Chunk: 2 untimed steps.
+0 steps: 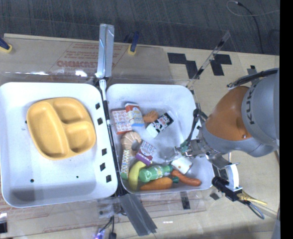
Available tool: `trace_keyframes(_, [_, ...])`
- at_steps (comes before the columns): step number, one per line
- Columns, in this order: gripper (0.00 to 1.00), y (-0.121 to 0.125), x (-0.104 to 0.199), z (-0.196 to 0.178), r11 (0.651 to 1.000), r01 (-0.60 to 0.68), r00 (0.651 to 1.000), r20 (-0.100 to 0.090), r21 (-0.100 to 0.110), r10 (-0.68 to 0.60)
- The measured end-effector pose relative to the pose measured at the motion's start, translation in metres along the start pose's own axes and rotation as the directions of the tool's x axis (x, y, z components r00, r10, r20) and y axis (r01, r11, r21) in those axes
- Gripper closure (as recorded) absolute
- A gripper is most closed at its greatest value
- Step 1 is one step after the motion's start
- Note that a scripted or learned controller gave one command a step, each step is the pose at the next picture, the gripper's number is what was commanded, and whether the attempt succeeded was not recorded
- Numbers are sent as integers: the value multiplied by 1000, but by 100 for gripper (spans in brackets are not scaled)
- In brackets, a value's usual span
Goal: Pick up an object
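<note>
In the right bin (188, 96), near side, the gripper (182, 156) is lowered over toy food (153, 176); finger state cannot be told.

A yellow divided tray (60, 127) is being held in the left white bin (14, 183), lying toward its upper half. The bin is being flanked on its right by a second white bin (178, 93), the two being separated by a divider with black clips (102, 148). Both bins are being supported by a cardboard-covered bench (151, 63), with blue clamps (132, 39) being seen at its far edge.
</note>
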<state>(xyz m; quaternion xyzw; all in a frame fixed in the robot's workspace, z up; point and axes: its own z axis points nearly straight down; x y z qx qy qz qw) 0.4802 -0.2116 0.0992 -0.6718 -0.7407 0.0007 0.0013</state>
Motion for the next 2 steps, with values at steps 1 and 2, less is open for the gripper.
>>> trace_keyframes(1, [100, 2, 4, -3, 1000, -7, 1000, -1, 0, 7])
trace_keyframes(2, [100, 4, 2, -110, 1000, -29, 1000, 1, -2, 29])
